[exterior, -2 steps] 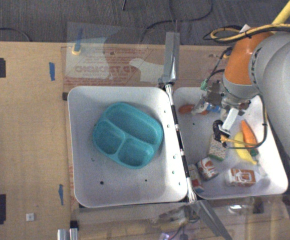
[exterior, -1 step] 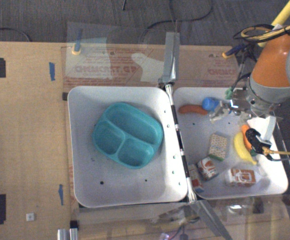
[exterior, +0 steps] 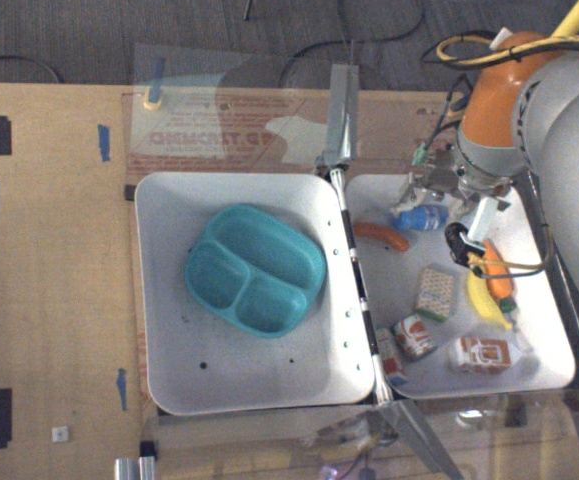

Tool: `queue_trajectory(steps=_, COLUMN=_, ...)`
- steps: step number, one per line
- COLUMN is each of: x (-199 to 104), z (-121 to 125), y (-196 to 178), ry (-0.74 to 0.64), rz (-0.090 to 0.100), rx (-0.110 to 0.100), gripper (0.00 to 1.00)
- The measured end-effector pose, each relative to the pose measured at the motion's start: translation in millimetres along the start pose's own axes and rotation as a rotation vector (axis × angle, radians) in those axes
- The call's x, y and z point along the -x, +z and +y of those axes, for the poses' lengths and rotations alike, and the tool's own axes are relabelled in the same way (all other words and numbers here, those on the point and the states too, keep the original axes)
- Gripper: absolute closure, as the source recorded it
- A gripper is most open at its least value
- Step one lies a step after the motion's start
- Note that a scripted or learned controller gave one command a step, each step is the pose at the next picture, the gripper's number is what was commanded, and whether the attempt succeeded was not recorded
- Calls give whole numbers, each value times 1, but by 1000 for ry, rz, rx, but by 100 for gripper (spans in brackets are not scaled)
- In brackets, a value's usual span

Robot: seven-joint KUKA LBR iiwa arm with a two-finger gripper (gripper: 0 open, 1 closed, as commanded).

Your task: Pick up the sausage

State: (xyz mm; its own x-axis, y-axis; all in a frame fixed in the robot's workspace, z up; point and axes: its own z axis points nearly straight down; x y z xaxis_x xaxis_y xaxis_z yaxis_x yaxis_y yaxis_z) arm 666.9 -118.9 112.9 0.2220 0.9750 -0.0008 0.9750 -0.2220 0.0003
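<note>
Sausage in right bin — gripper just beside, teal tray left.

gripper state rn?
Gripper: cannot be told; it hangs over the right bin's far end, and the sausage lies apart on the bin floor.

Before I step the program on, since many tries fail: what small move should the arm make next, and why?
Probably shift the gripper toward the view's left and slightly down: the sausage lies apart from it near the right bin's left wall, and a blue item sits between them.
</note>
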Motion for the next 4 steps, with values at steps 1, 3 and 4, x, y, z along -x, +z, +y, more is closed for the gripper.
queue_trajectory(steps=1, x=-4, z=-46, y=25, ry=92, rz=1, rx=5, gripper=0)
queue_trajectory(steps=3, x=47, z=-118, y=-68, ry=196, rz=0, rx=0, gripper=0)
queue_trajectory(steps=4, x=23, z=-121, y=25, ry=652, rz=2, rx=1, gripper=0)
